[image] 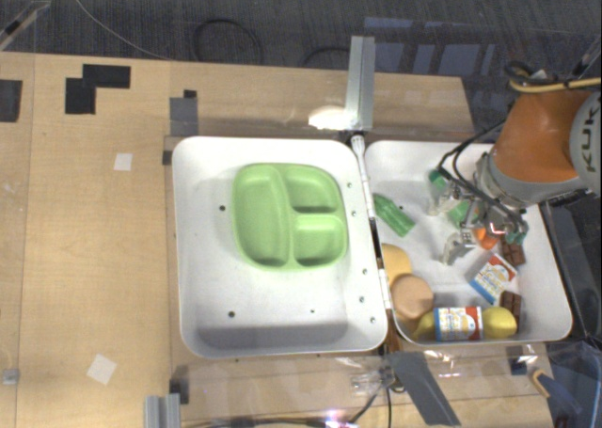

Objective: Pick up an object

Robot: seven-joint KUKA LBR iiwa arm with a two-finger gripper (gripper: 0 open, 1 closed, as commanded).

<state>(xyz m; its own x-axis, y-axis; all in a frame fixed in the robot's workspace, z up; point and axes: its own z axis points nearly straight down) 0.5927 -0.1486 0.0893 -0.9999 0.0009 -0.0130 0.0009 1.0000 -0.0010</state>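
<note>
My gripper (449, 222) hangs low over the middle of the right bin (555, 299), under the orange-banded wrist. Its two grey fingers (458, 249) stand spread apart, so it is open. A small green piece (462, 213) and an orange piece (485, 237) lie right beside it, partly hidden by the hand; I cannot tell if either touches a finger. To its left lies a green packet (393, 214). Nearer the front are a tan bun (411, 295), a labelled bottle (458, 323), a yellow lemon (501, 323) and a small carton (491, 277).
The left bin (202, 323) holds a green divided plate (287, 214). A metal divider post (360, 87) stands behind the seam between the bins. Brown pieces (511, 302) lie by the right bin's right wall. Cables loop off the wrist.
</note>
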